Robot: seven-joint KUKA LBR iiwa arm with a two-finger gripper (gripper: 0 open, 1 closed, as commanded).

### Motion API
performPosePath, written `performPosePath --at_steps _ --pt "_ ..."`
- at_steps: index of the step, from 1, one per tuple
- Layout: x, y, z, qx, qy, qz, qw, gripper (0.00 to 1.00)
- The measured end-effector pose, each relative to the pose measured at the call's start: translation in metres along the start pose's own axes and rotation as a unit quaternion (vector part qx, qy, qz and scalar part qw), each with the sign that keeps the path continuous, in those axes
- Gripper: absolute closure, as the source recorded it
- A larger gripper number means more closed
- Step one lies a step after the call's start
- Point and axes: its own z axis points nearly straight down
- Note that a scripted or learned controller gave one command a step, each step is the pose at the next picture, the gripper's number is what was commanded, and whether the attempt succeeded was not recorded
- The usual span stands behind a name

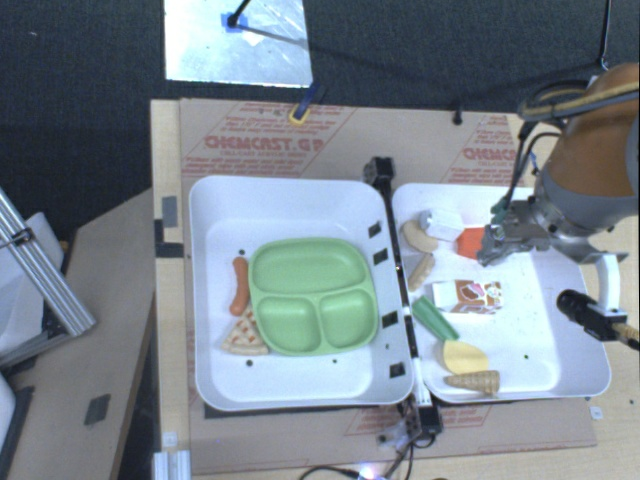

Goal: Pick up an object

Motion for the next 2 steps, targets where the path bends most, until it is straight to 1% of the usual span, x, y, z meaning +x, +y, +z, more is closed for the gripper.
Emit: performPosePath --at_steps 1,2 --pt "0.039 0.035 0.016 0.001 0.000 0.000 1.0000 1.00" --pt "0.082 0.077 0.006 -0.001 0.000 0.000 1.0000 1.00"
